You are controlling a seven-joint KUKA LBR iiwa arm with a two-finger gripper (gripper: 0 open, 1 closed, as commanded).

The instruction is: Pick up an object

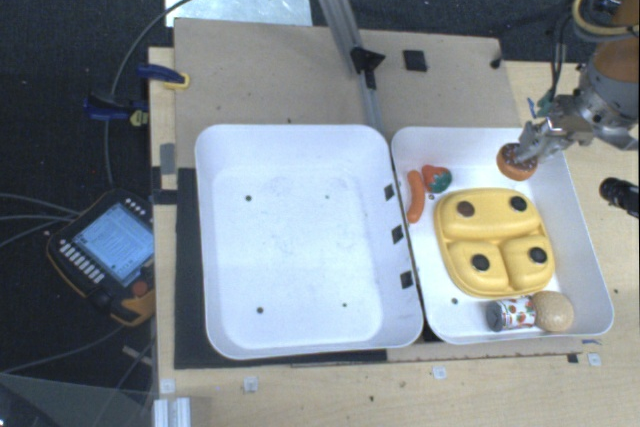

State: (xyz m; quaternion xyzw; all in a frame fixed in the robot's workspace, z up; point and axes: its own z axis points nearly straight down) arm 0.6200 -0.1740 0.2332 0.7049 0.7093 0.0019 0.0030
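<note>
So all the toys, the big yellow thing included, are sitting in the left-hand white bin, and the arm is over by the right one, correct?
Not quite. The camera view shows the yellow thing and the other toys in the right bin, not the left bin. The arm's gripper is indeed at the right bin's far corner.

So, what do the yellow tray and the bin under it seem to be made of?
The yellow tray looks like moulded plastic with a smooth, slightly glossy finish: rounded lobes and soft highlights suggest that. The right bin seems to be thin white plastic, matte, with rounded corners and a rolled rim, though this look could also fit coated metal.
</note>
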